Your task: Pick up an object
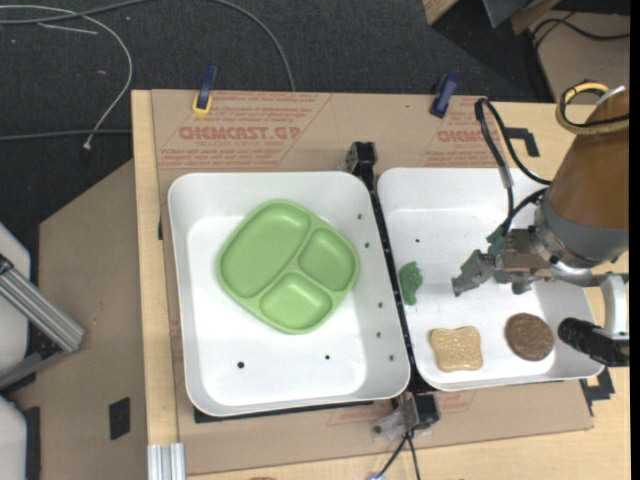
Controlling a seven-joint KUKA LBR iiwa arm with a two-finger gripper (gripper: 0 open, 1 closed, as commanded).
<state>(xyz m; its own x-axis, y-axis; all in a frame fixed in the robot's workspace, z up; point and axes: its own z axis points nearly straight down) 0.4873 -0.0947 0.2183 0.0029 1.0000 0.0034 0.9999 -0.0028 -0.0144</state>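
My gripper [475, 264] hangs over the middle of the right bin [440, 193], open, with nothing between its fingers. A small green leafy piece [410, 281] lies to its left, close to the bin's left wall. Nearer the front edge lie a tan square cracker [456, 348] and a round brown cookie [528, 336], both apart from the gripper. In the left bin [200, 268] rests a light green divided plate [288, 265].
A black divider with clips [362, 156] runs between the two bins. Cables [497, 153] trail from the arm over the right bin's far side. The cardboard base [240, 128] surrounds both bins, with blue clamps [206, 86] at its far edge.
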